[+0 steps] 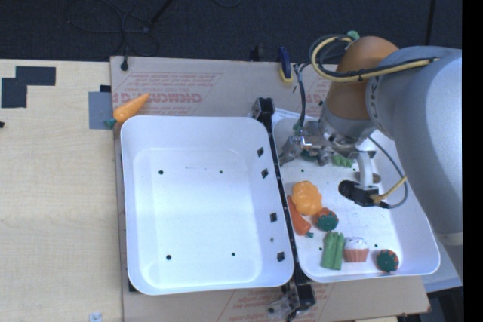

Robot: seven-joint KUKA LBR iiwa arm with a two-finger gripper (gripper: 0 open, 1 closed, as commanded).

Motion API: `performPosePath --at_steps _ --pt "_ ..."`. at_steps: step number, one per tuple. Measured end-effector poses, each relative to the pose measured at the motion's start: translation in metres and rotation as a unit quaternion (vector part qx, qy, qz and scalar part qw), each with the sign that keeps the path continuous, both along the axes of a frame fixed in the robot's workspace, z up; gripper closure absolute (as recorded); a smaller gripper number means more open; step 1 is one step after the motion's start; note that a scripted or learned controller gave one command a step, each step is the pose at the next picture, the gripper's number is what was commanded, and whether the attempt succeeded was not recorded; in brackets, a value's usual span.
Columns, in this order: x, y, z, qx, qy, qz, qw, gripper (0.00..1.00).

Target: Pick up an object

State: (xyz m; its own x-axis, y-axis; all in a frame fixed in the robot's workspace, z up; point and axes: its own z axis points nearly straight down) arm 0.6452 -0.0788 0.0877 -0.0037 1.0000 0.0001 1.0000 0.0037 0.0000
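Note:
My gripper (303, 148) hangs low over the far left part of the right bin (404, 231), beside the divider between the bins. A small green piece (345, 160) lies just to its right, partly hidden by the wrist. Nearer the front lie an orange lumpy toy (306, 197), a red-orange piece (299, 222), a green and red ball (326, 220), a green cucumber (332, 250), a small cupcake (355, 249) and a red and green ball (387, 260). The orange toy sits a little in front of the gripper, apart from it.
The left bin (130, 185) stands beside the right one, sharing a black-clipped edge (273, 185). An orange carrot (130, 108) lies on the bench outside the left bin's far left corner. The arm's grey body (430, 132) covers the right bin's far right side.

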Motion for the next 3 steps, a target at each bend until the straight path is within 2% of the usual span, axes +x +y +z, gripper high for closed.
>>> performPosePath --at_steps 1,2,3 --pt "-0.063 -0.019 -0.001 0.0003 0.004 -0.003 1.0 0.0" --pt "-0.06 -0.02 0.01 0.0005 0.003 -0.005 1.0 1.0" --pt "-0.039 0.03 0.106 0.0008 -0.004 0.001 1.0 1.0"
